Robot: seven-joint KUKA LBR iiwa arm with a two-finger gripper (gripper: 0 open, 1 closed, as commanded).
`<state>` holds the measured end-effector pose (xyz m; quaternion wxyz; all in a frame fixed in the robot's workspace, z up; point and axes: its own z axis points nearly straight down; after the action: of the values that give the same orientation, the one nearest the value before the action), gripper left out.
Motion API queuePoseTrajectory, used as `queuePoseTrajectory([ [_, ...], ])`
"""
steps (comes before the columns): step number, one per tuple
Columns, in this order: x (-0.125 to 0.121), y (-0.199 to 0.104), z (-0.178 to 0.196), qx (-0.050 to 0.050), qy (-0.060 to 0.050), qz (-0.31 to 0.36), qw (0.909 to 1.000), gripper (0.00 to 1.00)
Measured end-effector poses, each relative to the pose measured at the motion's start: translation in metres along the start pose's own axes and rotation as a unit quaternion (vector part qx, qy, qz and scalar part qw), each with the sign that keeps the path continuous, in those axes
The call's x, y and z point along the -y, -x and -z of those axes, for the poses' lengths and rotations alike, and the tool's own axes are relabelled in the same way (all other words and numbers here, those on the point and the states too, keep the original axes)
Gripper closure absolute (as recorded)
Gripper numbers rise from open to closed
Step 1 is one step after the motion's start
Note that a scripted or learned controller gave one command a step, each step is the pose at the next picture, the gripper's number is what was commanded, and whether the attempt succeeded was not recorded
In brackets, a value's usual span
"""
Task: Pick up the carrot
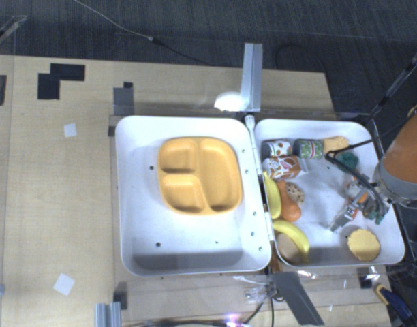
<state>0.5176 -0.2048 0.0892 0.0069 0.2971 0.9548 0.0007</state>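
Note:
The carrot (288, 203), a short orange piece, lies in the right bin (392, 254) near its left wall, just right of a banana (272, 196) and partly under a small cookie-like item (296, 193). My gripper (342, 219) hangs low over the bin's middle right, about a hand's width to the right of the carrot and apart from it. Its tip points down and left toward bare bin floor. Above it, the arm's orange band (405, 157) comes in from the right edge.
The right bin also holds two small cans (277, 148) (308, 148), a printed packet (285, 167), a green item (347, 160), a second banana (292, 234) and a round yellow piece (364, 244). A yellow divided plate (198, 174) sits in the left bin (137, 203).

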Motion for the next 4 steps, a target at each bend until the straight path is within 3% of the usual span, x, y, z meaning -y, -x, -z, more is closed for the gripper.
queuePoseTrajectory([
  [1,0.008,-0.014,0.000,0.000,0.001,-0.145,0.9894,0.00],
  [2,-0.012,0.007,-0.001,-0.006,0.001,-0.234,0.9722,0.00],
  [3,-0.015,-0.005,0.000,-0.008,0.006,-0.437,0.8995,0.00],
  [4,-0.009,-0.016,0.002,-0.009,0.008,-0.513,0.8585,0.00],
])
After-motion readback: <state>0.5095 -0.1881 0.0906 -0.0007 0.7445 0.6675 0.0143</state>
